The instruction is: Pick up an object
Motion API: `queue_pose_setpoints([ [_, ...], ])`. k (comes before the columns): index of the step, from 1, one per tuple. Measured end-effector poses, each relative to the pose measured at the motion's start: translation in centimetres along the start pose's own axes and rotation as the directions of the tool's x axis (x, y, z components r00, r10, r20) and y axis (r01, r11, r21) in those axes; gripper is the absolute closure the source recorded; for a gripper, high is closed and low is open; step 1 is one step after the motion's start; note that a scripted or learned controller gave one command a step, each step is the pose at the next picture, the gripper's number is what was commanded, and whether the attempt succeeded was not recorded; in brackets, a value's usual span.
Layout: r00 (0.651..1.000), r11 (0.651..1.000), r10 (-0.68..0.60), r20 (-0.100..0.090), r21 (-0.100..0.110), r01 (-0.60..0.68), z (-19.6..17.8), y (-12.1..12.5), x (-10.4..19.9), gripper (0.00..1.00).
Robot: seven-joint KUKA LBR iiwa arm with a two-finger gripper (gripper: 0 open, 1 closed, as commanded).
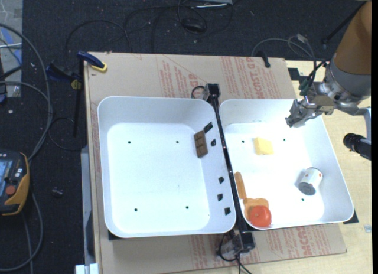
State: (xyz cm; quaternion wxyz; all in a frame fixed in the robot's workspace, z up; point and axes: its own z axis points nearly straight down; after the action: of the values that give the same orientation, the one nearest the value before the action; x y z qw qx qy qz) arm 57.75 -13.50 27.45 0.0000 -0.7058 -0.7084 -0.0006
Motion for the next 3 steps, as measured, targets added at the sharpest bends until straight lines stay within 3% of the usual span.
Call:
queue_pose_setpoints([
  [3, 1.000, 1.000, -0.001, 0.000, 0.003, 0.001, 3.5, -3.9, 15.1, 1.00],
])
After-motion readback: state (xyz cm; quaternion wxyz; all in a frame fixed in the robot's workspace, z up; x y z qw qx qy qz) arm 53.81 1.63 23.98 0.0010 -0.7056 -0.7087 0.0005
